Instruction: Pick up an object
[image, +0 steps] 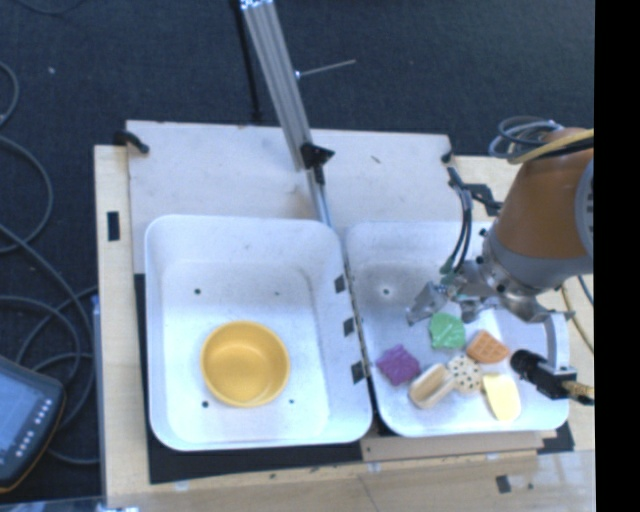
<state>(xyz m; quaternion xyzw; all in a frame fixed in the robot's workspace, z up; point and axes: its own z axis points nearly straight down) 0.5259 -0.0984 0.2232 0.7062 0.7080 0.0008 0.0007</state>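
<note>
My gripper (447, 303) hangs over the right bin (385, 262), just above and to the left of a green block (446, 331). Its grey fingers (424, 301) spread apart with nothing between them. In the near part of that bin lie a purple piece (398, 363), a tan bread-like roll (430, 385), a beige spotted cube (463, 373), an orange piece (488, 349) and a yellow piece (502, 396). A yellow bowl (245, 362) sits in the left bin (180, 250).
A slanted aluminium post (285, 95) rises from behind the two bins. Cables and a tablet (25, 420) lie on the dark floor at the left. The far half of the right bin is bare white.
</note>
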